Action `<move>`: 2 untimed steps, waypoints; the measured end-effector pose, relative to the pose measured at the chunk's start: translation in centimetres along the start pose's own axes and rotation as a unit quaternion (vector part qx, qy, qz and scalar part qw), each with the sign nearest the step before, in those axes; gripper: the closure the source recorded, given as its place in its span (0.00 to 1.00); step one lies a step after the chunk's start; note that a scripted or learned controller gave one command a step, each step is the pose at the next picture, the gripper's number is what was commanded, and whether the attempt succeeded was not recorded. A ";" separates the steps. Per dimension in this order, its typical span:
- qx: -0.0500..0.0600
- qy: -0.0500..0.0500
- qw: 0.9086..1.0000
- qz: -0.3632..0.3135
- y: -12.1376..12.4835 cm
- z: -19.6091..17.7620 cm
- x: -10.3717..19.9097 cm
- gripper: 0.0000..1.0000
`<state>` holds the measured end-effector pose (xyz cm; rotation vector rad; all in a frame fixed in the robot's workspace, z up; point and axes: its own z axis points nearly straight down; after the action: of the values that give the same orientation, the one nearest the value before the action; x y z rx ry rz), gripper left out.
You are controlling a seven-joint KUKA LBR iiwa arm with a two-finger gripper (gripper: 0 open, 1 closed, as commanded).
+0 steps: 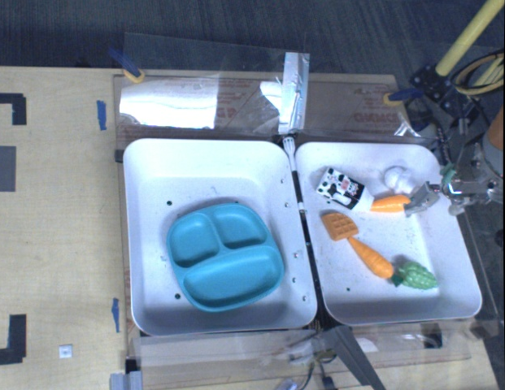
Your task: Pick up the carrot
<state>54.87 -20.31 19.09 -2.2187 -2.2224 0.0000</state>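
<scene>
Toward the front of the right white bin (459,299) lies the orange toy carrot with green leafy top (372,258). It looks to me light, stiff and smooth (probably plastic), so I would take its middle. My pincer (423,199) is blurred near the bin's right wall; released or clenched, I cannot tell.

We see bright, even overhead light. Glare whitens the clear sheet (195,104) behind the bins (146,218). Shadows stay soft; the whole frame is slightly blurred and grainy.
</scene>
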 end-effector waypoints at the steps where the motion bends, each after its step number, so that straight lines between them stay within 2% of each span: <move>1: 0.002 0.001 1.000 0.009 -2.5 9.1 5.5 0.00; 2: -0.002 -0.001 0.993 -0.119 3.2 10.1 3.5 0.00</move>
<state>58.09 -16.81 8.99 -1.9424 -2.4736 -0.0016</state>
